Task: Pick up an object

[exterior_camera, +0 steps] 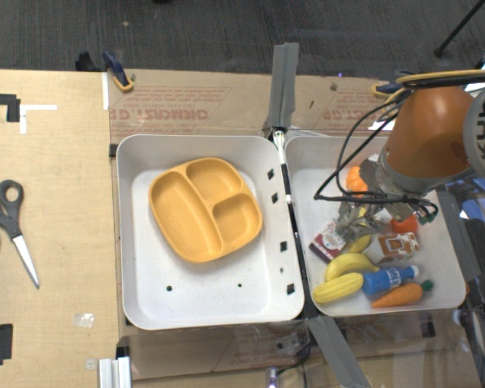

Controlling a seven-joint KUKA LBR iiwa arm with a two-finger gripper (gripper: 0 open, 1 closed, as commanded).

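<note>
I have the pincer (pixel 360 219) low in the right white plastic bin (pixel 303 217), over the heaped toy food near the yellow plastic banana (pixel 349 263); I cannot tell its grip.

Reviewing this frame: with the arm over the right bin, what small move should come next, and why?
Probably a short straight descent. The gripper hangs over the right bin, just above the banana and beside the red packet, but nothing visibly sits in it, so it likely needs to go lower before closing.
</note>
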